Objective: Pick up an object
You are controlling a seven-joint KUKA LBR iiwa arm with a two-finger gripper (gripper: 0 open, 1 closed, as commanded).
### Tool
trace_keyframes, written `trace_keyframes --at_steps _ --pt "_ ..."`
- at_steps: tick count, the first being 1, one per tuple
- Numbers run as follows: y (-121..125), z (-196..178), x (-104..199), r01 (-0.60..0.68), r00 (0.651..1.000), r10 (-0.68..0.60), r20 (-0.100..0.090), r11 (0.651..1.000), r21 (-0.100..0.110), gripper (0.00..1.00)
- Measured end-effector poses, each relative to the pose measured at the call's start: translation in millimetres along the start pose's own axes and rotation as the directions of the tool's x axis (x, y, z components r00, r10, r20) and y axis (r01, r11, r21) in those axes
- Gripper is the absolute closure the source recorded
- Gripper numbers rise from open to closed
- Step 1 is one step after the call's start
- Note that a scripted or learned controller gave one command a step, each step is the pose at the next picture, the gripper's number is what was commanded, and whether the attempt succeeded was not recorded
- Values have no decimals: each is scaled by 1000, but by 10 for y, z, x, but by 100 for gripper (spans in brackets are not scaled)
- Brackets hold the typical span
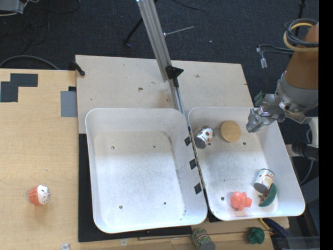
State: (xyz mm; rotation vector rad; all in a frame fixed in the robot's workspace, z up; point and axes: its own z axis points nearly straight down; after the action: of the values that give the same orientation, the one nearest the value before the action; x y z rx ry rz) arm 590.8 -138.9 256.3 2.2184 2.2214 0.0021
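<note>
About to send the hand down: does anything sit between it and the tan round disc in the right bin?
Nothing visible does. The hand hangs at the right bin's far right rim; bare white floor separates it from the tan round disc.

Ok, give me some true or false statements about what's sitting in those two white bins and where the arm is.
1. The tan disc lies in the right bin. True.
2. The pink toy lies in the left bin. False: it lies in the right bin.
3. The gripper is over the right bin's far right edge. True.
4. The small can is between the jaws. False: it lies on the bin floor, apart from the gripper.
</note>
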Motion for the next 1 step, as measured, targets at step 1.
trace_keyframes --at_steps 1 --pt "111 -28 591 4 1000 -4 -2 1000 3 100"
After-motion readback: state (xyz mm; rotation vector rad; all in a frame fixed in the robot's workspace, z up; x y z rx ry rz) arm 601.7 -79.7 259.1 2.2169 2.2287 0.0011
